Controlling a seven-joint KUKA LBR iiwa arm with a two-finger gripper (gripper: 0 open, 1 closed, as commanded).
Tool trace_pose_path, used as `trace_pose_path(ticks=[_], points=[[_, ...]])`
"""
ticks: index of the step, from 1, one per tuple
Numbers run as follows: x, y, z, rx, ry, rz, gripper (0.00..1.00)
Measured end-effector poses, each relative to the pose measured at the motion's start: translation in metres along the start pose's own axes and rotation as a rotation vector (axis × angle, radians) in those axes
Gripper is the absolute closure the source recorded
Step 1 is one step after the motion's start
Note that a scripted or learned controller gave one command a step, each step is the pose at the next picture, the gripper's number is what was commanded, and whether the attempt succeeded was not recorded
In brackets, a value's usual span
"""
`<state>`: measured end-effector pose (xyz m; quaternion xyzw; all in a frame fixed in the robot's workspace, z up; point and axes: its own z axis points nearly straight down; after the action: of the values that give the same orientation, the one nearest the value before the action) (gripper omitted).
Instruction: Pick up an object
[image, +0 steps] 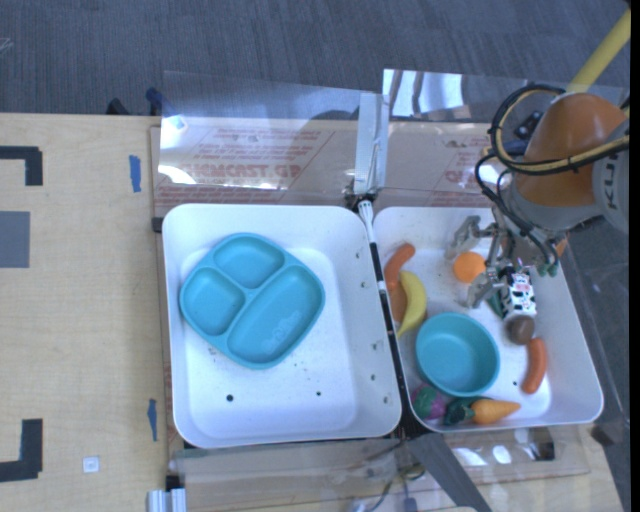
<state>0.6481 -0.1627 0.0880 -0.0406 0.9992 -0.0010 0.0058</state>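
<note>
My gripper (472, 266) hangs low over the back of the right bin (578, 345), below the orange wrist band. Its two metal fingers (463, 238) are spread apart, one on each side of a small orange ball (467, 268), and the jaws stand open around it, wider than the ball. A black-and-white toy (518, 295) lies just right of the fingers, with a brown piece (520, 328) below it.
The right bin also holds a blue bowl (457, 352), a banana (410, 300), an orange-red sausage (398, 258), a red sausage (536, 364), a carrot (492, 409) and purple grapes (432, 403). In the left bin (200, 400) lies a blue divided plate (252, 298).
</note>
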Motion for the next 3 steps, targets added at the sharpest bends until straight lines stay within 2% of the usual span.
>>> trace_pose_path(ticks=[1, 2, 3], points=[[0.035, 0.016, -0.001, -0.001, 0.003, -0.005, 0.00], [0.042, 0.018, -0.002, 0.000, 0.002, -0.047, 0.00], [0.038, 0.019, -0.016, 0.003, -0.013, -0.048, 1.00]])
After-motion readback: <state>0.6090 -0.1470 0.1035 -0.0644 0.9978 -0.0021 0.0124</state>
